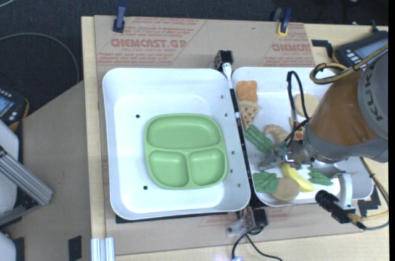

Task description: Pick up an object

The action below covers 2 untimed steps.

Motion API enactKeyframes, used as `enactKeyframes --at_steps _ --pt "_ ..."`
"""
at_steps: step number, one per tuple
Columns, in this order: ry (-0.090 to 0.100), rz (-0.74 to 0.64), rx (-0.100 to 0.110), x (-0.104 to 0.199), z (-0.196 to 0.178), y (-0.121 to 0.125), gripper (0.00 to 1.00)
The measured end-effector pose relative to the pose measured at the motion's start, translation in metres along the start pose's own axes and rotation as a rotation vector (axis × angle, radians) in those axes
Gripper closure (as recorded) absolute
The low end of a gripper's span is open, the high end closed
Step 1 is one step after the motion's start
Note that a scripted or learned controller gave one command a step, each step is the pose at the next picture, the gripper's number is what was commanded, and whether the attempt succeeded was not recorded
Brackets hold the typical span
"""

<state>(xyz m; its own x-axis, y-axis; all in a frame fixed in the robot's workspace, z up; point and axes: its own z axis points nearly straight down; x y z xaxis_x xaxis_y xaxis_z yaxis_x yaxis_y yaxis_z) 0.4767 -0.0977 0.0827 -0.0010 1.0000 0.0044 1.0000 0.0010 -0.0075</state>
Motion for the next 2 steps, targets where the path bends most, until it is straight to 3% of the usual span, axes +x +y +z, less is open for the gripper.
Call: enactKeyframes --at_steps 1,2 --pt "-0.01 0.004 -0.014 -0.062 -0.032 0.044 0.0" --pt "-0.003 -0.003 -0.006 -0.015 -0.002 0.055 0.0"
